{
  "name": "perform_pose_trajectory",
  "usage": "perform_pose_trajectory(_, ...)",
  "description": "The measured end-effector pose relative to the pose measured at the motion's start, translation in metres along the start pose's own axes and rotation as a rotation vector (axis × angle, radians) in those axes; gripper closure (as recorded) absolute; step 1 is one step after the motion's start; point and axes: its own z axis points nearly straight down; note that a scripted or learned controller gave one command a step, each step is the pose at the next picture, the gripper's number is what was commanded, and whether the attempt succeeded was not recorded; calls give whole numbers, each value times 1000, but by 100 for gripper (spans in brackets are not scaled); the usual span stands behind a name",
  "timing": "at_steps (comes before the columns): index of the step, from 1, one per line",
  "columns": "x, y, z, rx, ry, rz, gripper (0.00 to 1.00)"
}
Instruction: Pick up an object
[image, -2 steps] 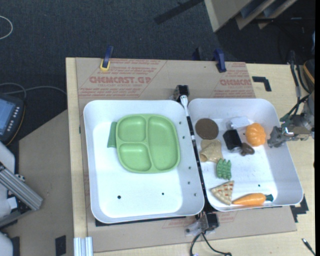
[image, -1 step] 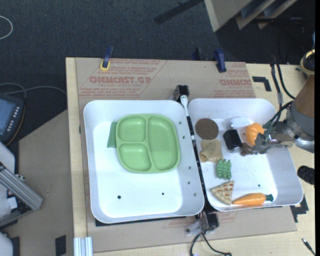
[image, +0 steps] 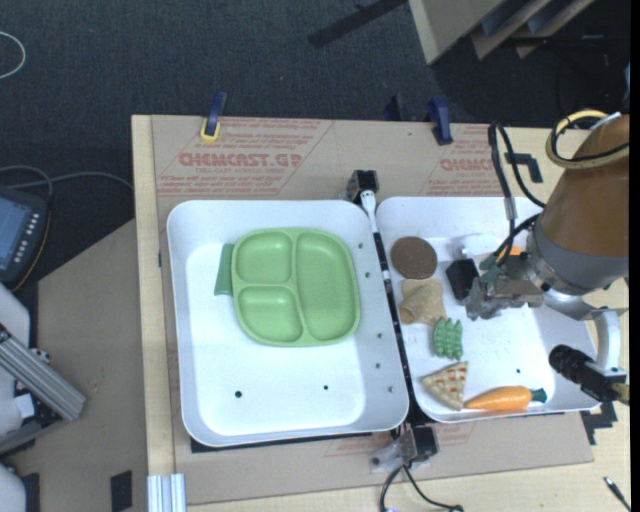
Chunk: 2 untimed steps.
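over the right bin (image: 480, 212) i see the gripper (image: 478, 292) low above the floor, just right of the tan bread piece (image: 422, 300); whether its jaws are open or closed i cannot tell. around it lie a brown disc (image: 413, 257), green toy (image: 447, 338), pizza slice (image: 447, 383) and carrot (image: 500, 399). left bin (image: 290, 400): a green divided plate (image: 296, 286).

Green tray (image: 296, 286), orange carrot (image: 498, 399), brown disc (image: 413, 257), white bins (image: 300, 418).
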Motion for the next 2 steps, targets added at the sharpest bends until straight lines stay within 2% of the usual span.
perform_pose_trajectory(1,56,-12,-10,-1,0,-1,100)
perform_pose_trajectory(2,105,-17,1,0,-1,0,100)
